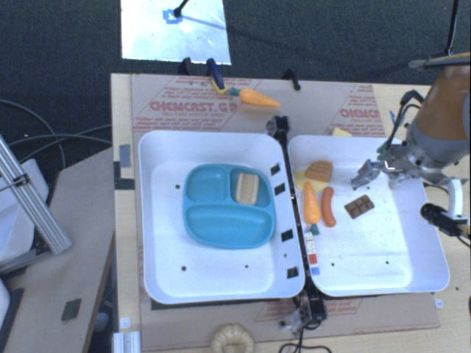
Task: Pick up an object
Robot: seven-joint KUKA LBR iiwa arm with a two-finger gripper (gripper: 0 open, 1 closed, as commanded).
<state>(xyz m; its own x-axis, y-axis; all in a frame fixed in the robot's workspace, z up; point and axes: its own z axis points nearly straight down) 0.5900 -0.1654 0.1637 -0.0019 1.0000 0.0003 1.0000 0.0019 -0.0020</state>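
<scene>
Grey arm [440, 134] with an orange band, metallic gripper [368, 173] fingers.

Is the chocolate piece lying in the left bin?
No, the chocolate piece lies in the right bin, near the gripper.

Below the gripper [372, 172] lies a chocolate piece [359, 207]; to its left a bread slice [319, 170], a sausage [327, 207] and a carrot [311, 204] crowd the right bin [368, 274]. Further below, the floor is bare.

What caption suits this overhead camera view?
Robot arm's gripper hovers above a chocolate piece in the right bin.
</scene>
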